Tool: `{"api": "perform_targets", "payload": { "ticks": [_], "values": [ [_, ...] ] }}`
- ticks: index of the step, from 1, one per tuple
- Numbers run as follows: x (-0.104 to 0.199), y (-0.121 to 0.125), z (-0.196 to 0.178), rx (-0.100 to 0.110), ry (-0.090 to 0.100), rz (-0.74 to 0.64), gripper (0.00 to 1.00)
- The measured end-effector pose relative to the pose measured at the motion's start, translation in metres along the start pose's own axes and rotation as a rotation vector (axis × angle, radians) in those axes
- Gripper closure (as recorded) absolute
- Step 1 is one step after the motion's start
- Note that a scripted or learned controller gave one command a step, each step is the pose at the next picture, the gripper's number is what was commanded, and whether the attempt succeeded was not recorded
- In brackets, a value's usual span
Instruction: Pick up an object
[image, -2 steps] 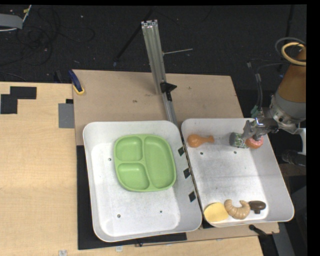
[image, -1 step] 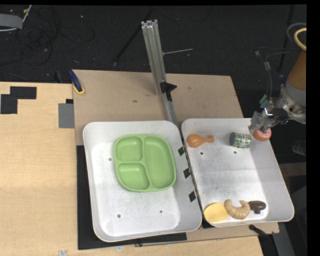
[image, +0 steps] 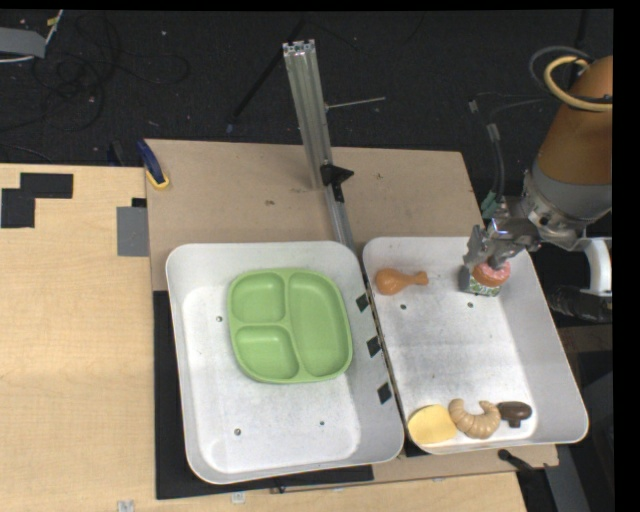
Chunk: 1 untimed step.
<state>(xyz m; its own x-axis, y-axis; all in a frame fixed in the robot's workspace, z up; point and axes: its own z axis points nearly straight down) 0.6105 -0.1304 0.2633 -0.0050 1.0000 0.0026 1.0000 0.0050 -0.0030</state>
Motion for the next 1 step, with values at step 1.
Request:
{"api": "perform_targets", "payload": {
  "ticks": [1],
  "values": [
    [0.0495, 0.0054, 0.0083, 0.0, -0.001, 0.0, 1.0]
  ]
}}
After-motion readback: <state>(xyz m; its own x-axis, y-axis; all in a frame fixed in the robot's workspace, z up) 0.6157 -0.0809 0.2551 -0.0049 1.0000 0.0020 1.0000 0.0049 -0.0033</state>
